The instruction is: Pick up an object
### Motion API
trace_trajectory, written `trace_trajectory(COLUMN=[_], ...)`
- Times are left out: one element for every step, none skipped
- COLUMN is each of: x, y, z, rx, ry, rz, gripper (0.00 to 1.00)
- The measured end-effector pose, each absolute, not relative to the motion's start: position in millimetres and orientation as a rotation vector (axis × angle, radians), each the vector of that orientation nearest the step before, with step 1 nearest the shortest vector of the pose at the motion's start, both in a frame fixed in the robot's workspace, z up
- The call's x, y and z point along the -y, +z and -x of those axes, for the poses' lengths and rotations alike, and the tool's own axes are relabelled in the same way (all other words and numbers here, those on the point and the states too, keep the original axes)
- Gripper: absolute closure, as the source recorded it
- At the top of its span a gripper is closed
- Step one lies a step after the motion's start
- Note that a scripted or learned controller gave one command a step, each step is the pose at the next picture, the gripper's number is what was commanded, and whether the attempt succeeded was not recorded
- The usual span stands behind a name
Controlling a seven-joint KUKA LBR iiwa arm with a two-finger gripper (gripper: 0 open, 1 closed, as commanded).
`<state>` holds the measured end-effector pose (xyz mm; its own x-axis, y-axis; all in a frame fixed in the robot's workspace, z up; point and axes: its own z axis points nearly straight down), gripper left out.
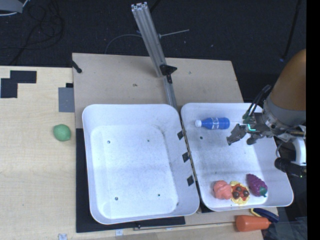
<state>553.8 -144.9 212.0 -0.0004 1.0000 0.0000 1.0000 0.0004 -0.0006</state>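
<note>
While the gripper (243, 134) hangs over the right bin (220, 164) with its two dark fingers spread and nothing between them, the choice of what to pick is not yet settled. Closest to it is the blue bottle (214, 123), lying on its side just beside the gripper toward the far rim, white cap pointing at the left bin (132, 161). Well apart on the near side, against the bin's front wall, three small toys crowd together: a pink-orange lump (222, 189), a yellow-and-dark piece (240, 192) and a purple grape cluster (256, 184).

I judge the bottle the likeliest target, and the risk lies in its shape: a round body lying flat may roll away if one finger touches first, or squirt out of a closing pinch. The packed toys carry a different hazard, since the fingers could land on two at once or jam on the bin wall.

Beyond the bins, an orange object (252, 223) rests on the table's front edge and a green ball (62, 132) sits far off on the pale wood table (30, 149). A tan board lies under the bins, a slanted metal rail (152, 49) crosses behind them, and dark floor with cables fills the background.
</note>
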Motion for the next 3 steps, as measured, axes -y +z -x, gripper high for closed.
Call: trace_trajectory(x=[145,144,148], y=[212,170,126], z=[-553.8,-554.6,-555.0], rx=[2.222,2.220,2.219], ry=[0.001,0.004,0.004], rz=[2.221,2.218,2.219], gripper=[0.00,0.00,0.00])
